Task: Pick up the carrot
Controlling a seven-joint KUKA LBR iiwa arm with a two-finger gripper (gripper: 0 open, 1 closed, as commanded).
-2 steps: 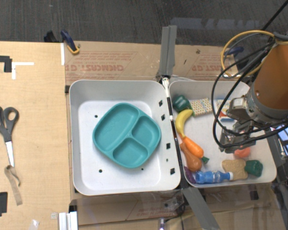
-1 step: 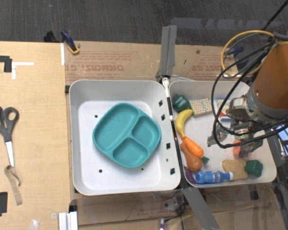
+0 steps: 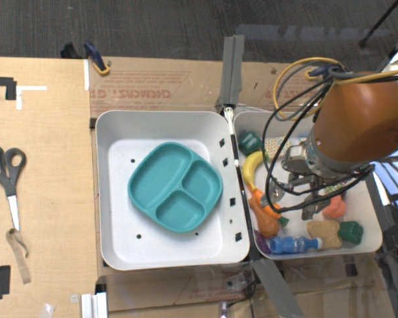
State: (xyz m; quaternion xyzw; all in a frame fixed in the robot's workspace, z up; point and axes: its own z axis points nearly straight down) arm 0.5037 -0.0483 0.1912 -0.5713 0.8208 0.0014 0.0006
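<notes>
So far the carrot (image 3: 260, 212) lies unlifted in the right bin (image 3: 370, 241), against its left wall below the banana (image 3: 251, 167). The gripper (image 3: 310, 189) hangs over the bin's middle, beside the carrot; whether it is open cannot be told. The approach looks made; grasp and lift are left.

Orange carrot (image 3: 263, 212) lies slantwise; right bin's left side.

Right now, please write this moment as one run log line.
arm: over right bin | carrot: lying in right bin beside banana, not held | left bin: teal plate
</notes>
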